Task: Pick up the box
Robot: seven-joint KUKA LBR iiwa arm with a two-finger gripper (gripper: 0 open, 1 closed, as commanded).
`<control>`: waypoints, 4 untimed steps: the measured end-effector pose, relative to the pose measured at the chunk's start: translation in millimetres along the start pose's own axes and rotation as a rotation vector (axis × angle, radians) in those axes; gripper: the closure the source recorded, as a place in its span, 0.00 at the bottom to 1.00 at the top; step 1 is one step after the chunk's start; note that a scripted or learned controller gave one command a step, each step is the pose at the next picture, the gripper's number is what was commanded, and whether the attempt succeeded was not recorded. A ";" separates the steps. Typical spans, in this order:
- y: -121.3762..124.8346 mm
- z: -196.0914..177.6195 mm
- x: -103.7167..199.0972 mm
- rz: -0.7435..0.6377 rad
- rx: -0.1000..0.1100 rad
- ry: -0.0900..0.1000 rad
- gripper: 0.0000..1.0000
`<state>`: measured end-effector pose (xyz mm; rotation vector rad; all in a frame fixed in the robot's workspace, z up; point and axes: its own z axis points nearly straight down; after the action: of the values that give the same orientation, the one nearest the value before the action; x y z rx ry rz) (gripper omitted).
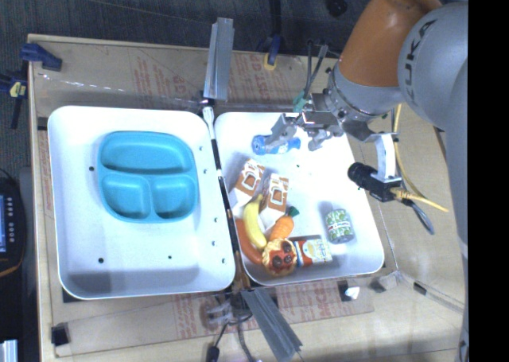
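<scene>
Two small brown-and-white boxes lie side by side in the middle of the right bin (362,261), one (250,180) to the left of the other (276,192). At the bin's front lies a third small box (315,251), orange and green. My gripper (300,133) hangs over the bin's back part, up and to the right of the brown boxes and apart from them. Its fingers are spread, open, with nothing between them. A blue object (269,145) lies right beside the left finger (283,125).
A banana (254,225), a carrot (279,228), a red sausage-like piece (246,244) and a round orange toy (277,257) crowd the bin's front left. A green can (339,225) sits at the right. The left bin (71,257) holds a blue divided tray (148,173).
</scene>
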<state>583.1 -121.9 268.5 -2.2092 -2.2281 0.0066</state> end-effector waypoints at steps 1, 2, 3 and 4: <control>1.6 137.8 18.6 -0.207 -0.002 -0.001 0.00; -39.5 177.7 -7.1 -0.417 -0.002 0.001 0.00; -39.0 168.0 -7.1 -0.420 -0.002 0.000 1.00; -92.3 76.8 99.8 -0.555 -0.006 -0.002 1.00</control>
<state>489.5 -22.9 192.2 -1.5162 -2.7520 0.0000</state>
